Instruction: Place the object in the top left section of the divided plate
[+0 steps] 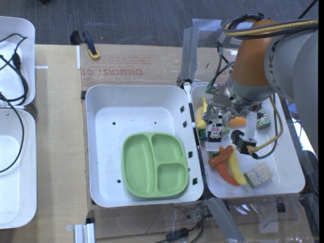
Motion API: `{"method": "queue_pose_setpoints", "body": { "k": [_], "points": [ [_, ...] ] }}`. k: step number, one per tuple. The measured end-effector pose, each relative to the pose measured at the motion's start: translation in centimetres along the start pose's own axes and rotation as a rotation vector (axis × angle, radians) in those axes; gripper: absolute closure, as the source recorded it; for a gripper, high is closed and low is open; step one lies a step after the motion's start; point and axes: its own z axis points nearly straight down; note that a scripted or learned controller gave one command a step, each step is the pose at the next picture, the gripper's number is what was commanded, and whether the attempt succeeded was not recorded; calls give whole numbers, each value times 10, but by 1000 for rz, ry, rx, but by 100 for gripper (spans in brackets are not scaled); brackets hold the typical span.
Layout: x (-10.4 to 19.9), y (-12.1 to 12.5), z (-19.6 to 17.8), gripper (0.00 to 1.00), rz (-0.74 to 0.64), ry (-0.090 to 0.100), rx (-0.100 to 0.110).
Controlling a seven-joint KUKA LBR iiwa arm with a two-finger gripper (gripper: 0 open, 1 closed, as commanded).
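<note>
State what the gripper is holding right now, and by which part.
It cannot be told. The gripper sits low in the right bin among the toy food, and the wrist hides whether anything lies between its fingers.

I see a pale green divided plate [154,164] in the white left bin [101,135]. In the white right bin [288,176] I make out a yellow banana [234,169], a red-orange pepper-like piece [221,158], an orange piece [238,120] and a speckled block [258,174] — whitish with small coloured dots. The arm [283,54] is grey with an orange band, trailing yellow and black cables. The bench [55,151] is light wood — brown cardboard with red lettering [121,65] lies behind the bins.
</note>
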Motion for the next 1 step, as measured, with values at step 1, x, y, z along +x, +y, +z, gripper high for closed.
{"method": "queue_pose_setpoints", "body": {
  "k": [1],
  "points": [
    [38, -22, -3, 100, -104, -18, -14]
  ]
}}
